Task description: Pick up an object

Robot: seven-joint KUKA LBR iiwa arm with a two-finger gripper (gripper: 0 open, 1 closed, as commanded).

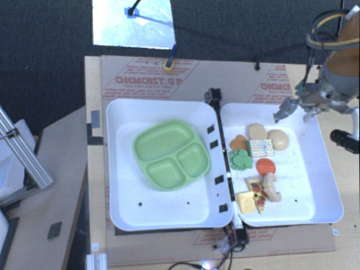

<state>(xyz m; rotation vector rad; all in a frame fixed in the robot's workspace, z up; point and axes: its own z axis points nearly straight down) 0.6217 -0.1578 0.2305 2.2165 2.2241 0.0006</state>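
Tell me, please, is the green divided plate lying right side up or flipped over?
Right side up: the green divided plate in the left bin shows its three hollow compartments facing upward.

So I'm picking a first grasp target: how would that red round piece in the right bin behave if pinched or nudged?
The red round piece looks smooth and domed, so fingers may slip off. It probably rolls or slides if nudged. Neighbours like the green toy crowd it, leaving little room.

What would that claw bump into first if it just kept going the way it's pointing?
Probably the bare floor of the right bin near its back edge. The gripper hangs over that corner, angled down and left. The beige toys lie further along, though depth is hard to judge.
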